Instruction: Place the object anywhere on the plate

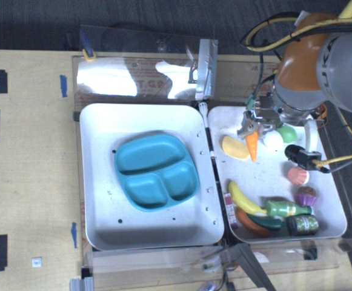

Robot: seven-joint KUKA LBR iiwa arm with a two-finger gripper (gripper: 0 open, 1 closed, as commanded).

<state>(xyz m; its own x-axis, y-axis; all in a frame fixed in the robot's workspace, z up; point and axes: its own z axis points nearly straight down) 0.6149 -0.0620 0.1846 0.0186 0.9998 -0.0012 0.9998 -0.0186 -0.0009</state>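
Nearest, a dark can (302,224) lies in the right bin (333,193). Farther back, the gripper (252,128) holds an orange carrot (252,145) between narrow fingers. Left, a blue plate (156,170).

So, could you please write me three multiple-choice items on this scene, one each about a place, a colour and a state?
1. Where does the plate lie?
A. in the left bin
B. in the right bin
C. on the wooden bench

2. What colour is the plate?
A. red
B. blue
C. black

3. What lies on the plate?
A. the banana
B. the carrot
C. nothing yet

Answers: 1 A, the plate sits inside the left bin. 2 B, it is light blue all over. 3 C, its compartments are bare; the banana and the carrot lie in the right bin, the carrot just under the tool.
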